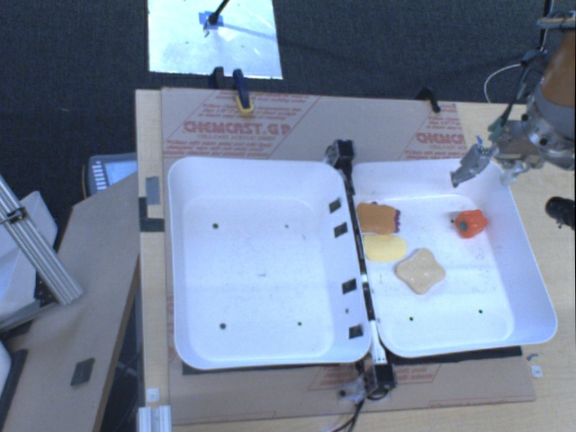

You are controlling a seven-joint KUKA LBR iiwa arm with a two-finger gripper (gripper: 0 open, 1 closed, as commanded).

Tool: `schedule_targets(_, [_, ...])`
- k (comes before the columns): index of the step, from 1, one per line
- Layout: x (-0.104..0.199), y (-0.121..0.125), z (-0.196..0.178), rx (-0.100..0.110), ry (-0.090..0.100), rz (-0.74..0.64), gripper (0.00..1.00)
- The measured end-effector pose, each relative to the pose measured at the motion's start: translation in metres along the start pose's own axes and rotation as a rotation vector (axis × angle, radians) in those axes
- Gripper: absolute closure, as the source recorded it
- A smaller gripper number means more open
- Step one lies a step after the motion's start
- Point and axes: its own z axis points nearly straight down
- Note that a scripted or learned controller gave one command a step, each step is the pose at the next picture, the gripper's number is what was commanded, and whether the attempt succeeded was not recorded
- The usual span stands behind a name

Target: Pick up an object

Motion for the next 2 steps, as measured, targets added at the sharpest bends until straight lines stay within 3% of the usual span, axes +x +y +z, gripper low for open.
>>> schedule_targets(1, [0.0543,0.0016,-0.2830,-0.021,-0.003,-0.005,0.00])
schedule_targets(2, [0.0527,0.0019,-0.2846,-0.007,-0.002,-0.006,1.00])
